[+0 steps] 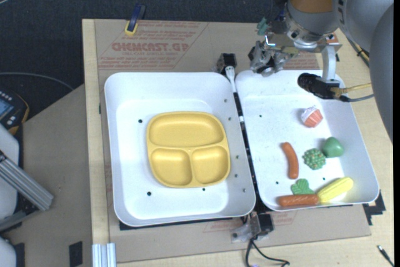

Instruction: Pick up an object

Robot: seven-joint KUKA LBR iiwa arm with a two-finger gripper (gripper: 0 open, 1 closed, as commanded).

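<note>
Cardboard covers the worktop (156, 40) under two white bins. Right of the yellow tray (187, 148), a red sausage (290, 159) lies among toy food in the right bin (269, 115).

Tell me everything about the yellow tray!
The yellow tray looks like smooth plastic, with rounded corners and three sections: one long one at the far side and two smaller ones nearer the camera. It lies flat, right way up, in the middle of the left bin, touching only the bin's floor.
</note>
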